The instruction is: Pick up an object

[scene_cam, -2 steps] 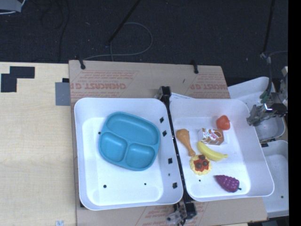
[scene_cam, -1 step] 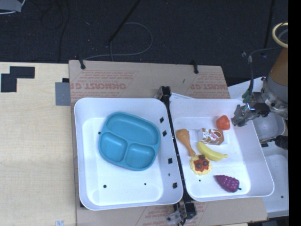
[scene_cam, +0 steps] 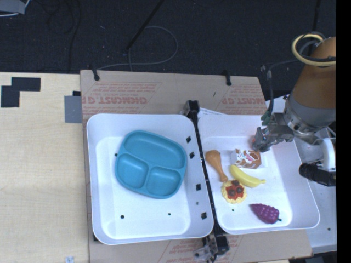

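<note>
A blue divided plate [scene_cam: 151, 164] lies in the left bin [scene_cam: 104, 223].

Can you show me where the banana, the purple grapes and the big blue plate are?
banana [scene_cam: 247, 176]: camera view, middle of its yellow body.
purple grapes [scene_cam: 265, 213]: camera view, centre of the bunch.
blue plate [scene_cam: 128, 147]: camera view, its upper left rim.

Arm [scene_cam: 313, 86]: orange-brown rounded upper section w/ a yellow cable loop on top, grey collar below. Tool [scene_cam: 266, 138]: dark grey metal, blocky; dark cable alongside, possibly a hose.
</note>
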### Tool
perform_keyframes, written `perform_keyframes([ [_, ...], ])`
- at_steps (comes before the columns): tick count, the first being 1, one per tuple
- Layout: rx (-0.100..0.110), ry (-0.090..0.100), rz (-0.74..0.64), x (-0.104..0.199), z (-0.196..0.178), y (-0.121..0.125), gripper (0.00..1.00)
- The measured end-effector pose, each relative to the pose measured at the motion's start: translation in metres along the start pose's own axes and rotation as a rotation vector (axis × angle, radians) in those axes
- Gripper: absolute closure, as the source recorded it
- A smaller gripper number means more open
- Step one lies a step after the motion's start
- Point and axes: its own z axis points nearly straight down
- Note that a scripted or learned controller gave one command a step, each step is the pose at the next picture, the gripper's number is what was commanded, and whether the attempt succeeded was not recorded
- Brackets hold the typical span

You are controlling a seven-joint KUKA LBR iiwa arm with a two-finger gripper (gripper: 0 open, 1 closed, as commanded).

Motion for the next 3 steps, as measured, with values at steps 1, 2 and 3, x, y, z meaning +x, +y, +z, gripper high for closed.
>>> perform_keyframes([
  [1, 0.001, 0.0, 0.0, 0.055, 0.008, -0.018, 1.0],
  [2, 0.0, 0.0, 0.0, 0.105, 0.005, -0.026, 1.0],
  [3, 0.002, 0.0, 0.0, 0.161, 0.016, -0.04, 1.0],
])
